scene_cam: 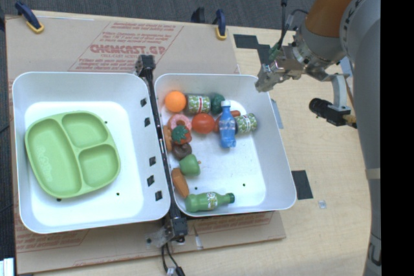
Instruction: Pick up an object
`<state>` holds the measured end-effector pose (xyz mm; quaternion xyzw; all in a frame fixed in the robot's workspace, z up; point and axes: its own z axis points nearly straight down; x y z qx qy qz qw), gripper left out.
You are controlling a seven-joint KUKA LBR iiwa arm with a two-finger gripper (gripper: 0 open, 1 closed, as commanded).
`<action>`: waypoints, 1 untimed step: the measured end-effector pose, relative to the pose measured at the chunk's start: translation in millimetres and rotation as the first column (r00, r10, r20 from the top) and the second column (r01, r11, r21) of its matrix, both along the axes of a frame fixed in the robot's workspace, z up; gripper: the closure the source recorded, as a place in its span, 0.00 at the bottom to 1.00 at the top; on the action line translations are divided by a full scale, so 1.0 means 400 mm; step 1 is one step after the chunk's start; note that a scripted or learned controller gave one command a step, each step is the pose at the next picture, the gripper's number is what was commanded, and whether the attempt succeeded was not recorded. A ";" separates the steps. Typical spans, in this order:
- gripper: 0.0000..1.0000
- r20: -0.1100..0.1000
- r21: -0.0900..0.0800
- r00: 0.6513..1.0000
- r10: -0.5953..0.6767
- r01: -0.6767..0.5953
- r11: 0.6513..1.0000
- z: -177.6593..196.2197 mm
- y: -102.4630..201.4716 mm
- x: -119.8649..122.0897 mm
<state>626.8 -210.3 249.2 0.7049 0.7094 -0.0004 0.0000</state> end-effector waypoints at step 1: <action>0.00 0.000 0.000 1.000 0.000 0.000 1.000 0.001 -0.001 0.000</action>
